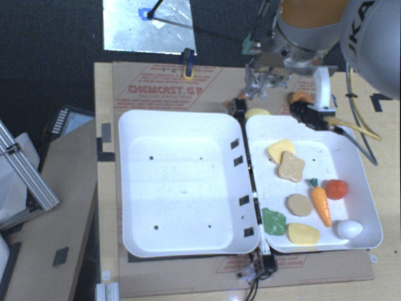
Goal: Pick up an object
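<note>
Toy foods fill your right white plastic bin [366, 187]: a tan cracker [291, 167], orange carrot [321, 205], red tomato [336, 189], white egg [348, 229]. Your claw [263, 83] hangs above the bin's far edge, holding nothing visible; its opening I cannot tell.

Red lettering reading "CHEMCAST GP" runs across the brown protective sheet [164, 88] covering the counter behind the two white bins; smaller red print around it is too blurred to read. Part of the letters "KUKA" shows on the grey arm [369, 33] at upper right
</note>
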You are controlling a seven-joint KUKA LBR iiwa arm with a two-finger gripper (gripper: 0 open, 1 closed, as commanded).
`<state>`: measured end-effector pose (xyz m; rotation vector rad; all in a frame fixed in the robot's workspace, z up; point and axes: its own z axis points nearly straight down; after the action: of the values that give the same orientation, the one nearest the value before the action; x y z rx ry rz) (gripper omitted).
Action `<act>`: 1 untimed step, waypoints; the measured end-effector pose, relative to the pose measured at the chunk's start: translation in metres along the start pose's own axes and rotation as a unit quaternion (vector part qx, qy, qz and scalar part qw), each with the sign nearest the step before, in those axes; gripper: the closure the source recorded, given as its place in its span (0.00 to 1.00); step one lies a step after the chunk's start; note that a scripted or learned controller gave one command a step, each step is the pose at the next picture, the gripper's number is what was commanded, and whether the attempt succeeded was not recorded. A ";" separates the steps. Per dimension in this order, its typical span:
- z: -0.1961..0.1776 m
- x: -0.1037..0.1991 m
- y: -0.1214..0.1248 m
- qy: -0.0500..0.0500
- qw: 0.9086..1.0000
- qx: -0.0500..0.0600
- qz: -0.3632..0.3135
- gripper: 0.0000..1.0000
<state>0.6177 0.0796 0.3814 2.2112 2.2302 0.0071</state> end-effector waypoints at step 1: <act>-0.038 0.050 -0.092 0.001 1.000 0.001 -0.001 1.00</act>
<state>0.5253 0.1290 0.4187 2.2104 2.2346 0.0060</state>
